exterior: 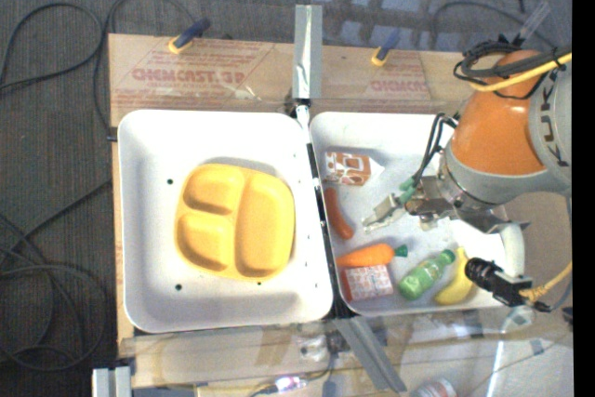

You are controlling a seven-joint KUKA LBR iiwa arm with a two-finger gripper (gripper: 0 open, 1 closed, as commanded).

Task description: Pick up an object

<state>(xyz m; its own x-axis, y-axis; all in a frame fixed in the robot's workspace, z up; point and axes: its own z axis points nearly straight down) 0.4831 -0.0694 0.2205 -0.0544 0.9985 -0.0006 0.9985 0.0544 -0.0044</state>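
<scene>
My gripper (389, 205) hangs over the middle of the right bin (409, 137), open, with nothing between its fingers. Left of it lies a thin red-brown sausage (337, 214), and an orange carrot (366, 254) lies just below it. A white and orange carton (347, 167) rests at the bin's upper left. Along the front wall sit a small red and white box (368, 282), a green bottle (427, 274) and a yellow banana (455, 289).
The left bin (149, 144) holds a yellow divided tray (238, 218). A metal divider (303, 60) stands between the bins at the back. The arm's orange band (497, 135) overhangs the right bin's right side.
</scene>
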